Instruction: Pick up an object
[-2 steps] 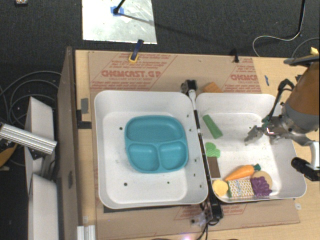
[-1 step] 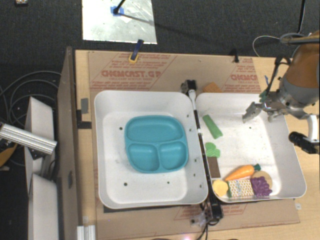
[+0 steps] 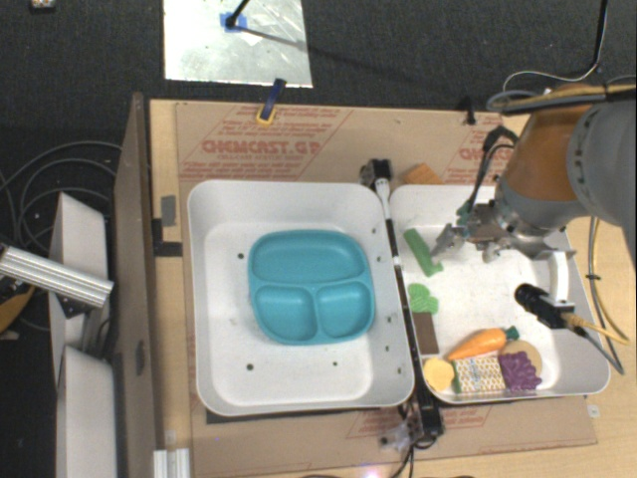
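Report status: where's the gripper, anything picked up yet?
Gripper over right bin, next to green stick. Nothing seen in its grip. Carrot and grapes at the bin's near edge, not in the way.

Blue tray (image 3: pixel 311 285) in left bin (image 3: pixel 214 297) — gripper (image 3: pixel 468 239) over right bin (image 3: pixel 478 292), beside 1 green stick (image 3: pixel 423 252).

Grey arm (image 3: pixel 609 157), orange band (image 3: pixel 537 157) abv wrist, silver metal gripper (image 3: pixel 466 243), thin blk cables (image 3: pixel 488 167)

Right bin (image 3: pixel 476 292): middle floor open. Carrot (image 3: pixel 478 343) and grapes (image 3: pixel 520 370) crowd its near end; green stick (image 3: pixel 423 252) lies along its inner wall. Blue tray (image 3: pixel 311 285) occupies the centre of left bin (image 3: pixel 227 229).
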Controlling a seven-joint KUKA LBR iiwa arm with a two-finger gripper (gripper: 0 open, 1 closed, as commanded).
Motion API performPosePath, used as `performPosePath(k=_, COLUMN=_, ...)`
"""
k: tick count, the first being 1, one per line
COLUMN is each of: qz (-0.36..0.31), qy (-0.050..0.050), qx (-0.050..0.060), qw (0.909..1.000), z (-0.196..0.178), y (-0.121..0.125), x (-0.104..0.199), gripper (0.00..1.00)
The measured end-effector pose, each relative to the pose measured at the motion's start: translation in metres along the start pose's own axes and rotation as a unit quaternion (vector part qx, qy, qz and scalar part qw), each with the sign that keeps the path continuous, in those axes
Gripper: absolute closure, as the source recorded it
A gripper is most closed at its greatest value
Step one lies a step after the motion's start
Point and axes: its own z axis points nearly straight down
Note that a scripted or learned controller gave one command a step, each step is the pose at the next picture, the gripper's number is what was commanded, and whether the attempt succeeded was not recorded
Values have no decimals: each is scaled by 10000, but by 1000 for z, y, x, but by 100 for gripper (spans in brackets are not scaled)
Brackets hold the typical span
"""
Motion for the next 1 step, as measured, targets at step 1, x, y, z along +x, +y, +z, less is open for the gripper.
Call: performPosePath(k=1, qz=61, qy=7, qx=43, qw=10000, z=38, y=-108, x=-37, gripper=0)
